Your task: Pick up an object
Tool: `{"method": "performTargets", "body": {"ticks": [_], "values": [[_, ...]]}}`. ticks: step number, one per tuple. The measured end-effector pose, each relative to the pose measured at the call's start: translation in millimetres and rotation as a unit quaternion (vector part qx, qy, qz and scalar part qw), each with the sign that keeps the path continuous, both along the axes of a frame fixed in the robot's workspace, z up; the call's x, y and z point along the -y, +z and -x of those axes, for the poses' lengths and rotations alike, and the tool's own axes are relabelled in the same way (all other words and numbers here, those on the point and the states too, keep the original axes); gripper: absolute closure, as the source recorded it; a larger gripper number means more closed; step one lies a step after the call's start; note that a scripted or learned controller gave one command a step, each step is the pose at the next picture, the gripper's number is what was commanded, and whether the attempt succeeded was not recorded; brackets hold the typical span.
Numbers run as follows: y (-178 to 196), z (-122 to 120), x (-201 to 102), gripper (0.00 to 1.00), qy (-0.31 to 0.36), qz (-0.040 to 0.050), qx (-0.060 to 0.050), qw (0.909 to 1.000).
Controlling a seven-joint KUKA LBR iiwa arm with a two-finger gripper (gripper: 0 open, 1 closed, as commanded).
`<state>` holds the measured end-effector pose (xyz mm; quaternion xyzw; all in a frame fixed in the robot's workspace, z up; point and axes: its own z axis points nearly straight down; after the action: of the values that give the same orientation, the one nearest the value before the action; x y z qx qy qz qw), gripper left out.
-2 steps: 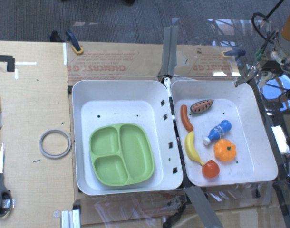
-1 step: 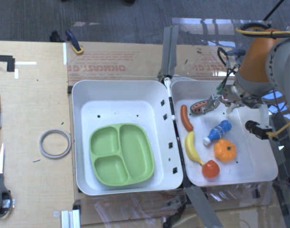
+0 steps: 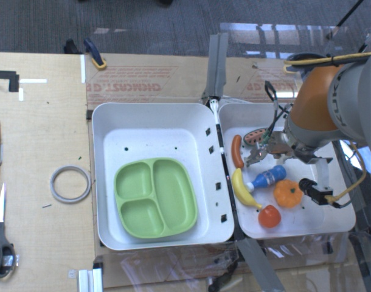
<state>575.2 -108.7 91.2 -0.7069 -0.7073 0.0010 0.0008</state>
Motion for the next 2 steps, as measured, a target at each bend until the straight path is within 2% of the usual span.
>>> {"method": "performTargets", "body": {"ticks": [1,2], "values": [[0,-39,-16,0.00,0.000,0.0002,0.001,1.0000],[0,24,-16,0.00,-0.002,0.0000,0.000,1.0000]]}}
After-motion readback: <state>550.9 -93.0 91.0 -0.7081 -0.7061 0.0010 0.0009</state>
